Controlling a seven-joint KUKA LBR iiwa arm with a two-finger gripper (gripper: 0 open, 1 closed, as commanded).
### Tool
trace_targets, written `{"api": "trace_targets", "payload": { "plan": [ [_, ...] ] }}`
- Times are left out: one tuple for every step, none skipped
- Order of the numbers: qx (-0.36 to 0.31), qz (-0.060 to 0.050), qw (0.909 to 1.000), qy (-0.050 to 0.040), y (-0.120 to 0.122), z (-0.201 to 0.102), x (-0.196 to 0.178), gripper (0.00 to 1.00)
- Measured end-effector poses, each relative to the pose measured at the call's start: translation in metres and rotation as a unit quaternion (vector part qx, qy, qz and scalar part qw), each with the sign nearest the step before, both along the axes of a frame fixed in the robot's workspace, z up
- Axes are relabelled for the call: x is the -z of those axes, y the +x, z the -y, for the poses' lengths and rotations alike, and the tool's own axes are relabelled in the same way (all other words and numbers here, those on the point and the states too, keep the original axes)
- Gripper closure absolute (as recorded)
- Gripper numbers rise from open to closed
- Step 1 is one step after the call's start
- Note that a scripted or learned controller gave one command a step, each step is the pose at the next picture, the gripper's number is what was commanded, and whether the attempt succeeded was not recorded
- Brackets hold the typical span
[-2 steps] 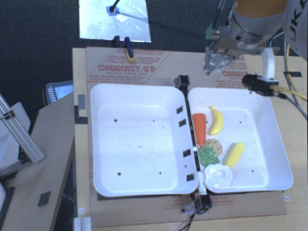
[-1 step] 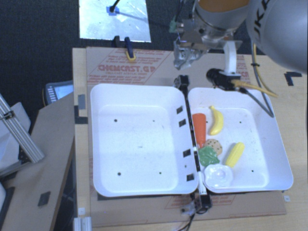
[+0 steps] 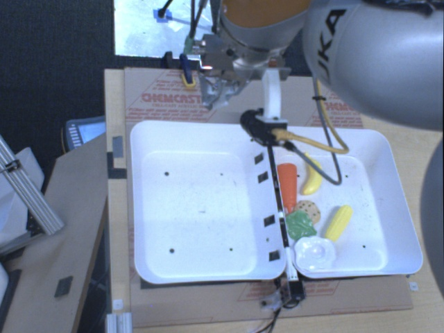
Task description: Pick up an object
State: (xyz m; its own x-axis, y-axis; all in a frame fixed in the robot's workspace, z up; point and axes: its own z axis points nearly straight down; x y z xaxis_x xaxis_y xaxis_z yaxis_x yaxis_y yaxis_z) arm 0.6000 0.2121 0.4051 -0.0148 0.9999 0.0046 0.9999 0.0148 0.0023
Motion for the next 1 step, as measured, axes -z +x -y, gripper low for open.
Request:
{"api": "trace_targets", "payload": {
  "plan": [
    [0.003, 0.006, 1.0, 0.0016, -0.0222, -0.0242, -0.1295, 1.0]
  ]
}}
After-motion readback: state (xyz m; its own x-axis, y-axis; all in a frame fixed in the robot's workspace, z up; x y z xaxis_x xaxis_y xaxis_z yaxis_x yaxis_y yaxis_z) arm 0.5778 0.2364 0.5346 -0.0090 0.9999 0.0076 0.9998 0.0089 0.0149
